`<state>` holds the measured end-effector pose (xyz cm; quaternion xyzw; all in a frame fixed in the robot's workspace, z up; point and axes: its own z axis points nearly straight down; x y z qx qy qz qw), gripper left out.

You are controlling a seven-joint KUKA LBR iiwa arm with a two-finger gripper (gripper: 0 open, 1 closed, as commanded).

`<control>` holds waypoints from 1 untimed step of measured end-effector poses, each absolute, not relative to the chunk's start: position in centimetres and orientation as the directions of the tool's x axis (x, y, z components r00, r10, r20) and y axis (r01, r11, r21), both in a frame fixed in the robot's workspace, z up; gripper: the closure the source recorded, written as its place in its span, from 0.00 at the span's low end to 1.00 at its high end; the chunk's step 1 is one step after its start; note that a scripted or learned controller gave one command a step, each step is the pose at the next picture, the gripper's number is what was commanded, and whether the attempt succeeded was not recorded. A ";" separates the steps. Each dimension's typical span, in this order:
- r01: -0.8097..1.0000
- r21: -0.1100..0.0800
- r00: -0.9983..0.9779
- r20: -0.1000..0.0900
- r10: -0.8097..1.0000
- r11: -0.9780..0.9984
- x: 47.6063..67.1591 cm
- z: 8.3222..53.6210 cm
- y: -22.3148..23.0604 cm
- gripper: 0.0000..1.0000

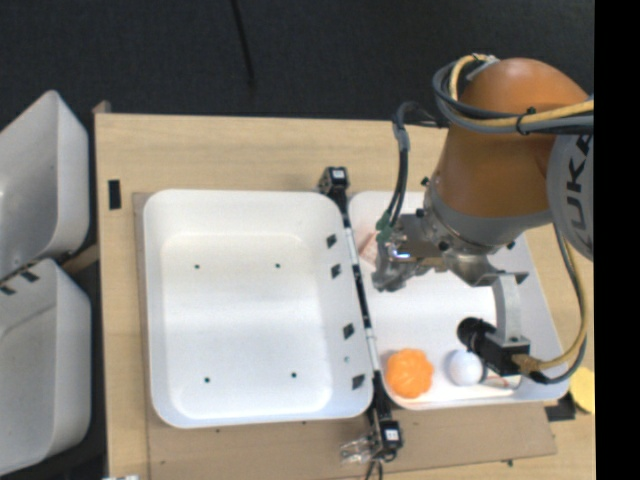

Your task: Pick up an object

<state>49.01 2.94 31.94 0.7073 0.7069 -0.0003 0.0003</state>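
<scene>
The arm (500,148) reached over the right bin (440,313); the gripper (392,263) hung at its left wall, grip state impossible to tell. An orange ball (409,372) and white ball (463,368) lay near the front wall.

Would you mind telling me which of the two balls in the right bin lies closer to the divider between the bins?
The orange ball. It sits by the right bin's inner edge, while the white ball lies further right, beside it.
</scene>
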 end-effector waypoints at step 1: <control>1.000 0.009 0.007 -0.005 1.000 -0.007 50.1 39.6 -9.4 1.00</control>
